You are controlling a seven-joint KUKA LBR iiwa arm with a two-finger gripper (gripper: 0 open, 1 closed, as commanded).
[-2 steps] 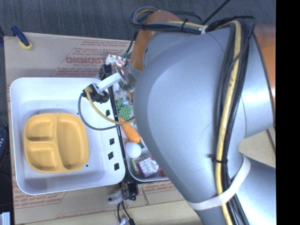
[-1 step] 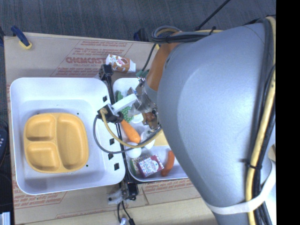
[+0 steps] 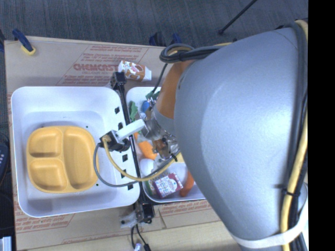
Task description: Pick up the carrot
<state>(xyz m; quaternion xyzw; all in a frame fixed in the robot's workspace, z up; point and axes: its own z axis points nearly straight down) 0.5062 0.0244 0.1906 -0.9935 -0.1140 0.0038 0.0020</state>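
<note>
White bin (image 3: 133, 95), orange carrot (image 3: 187, 184) half-hidden

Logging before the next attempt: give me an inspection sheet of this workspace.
Surface: bench covered in printed cardboard, bearing left bin and right bin.
Job's things: carrot, orange, in the right bin's lower end, partly under the arm.
Clutter: yellow divided tray in the left bin; red packet, white egg-like item, green items in the right bin.
Grippers: gripper low over the right bin; fingers unclear.
Cables: yellow-grey loop across the divider.
Surroundings: blue clamp, small carton.
</note>
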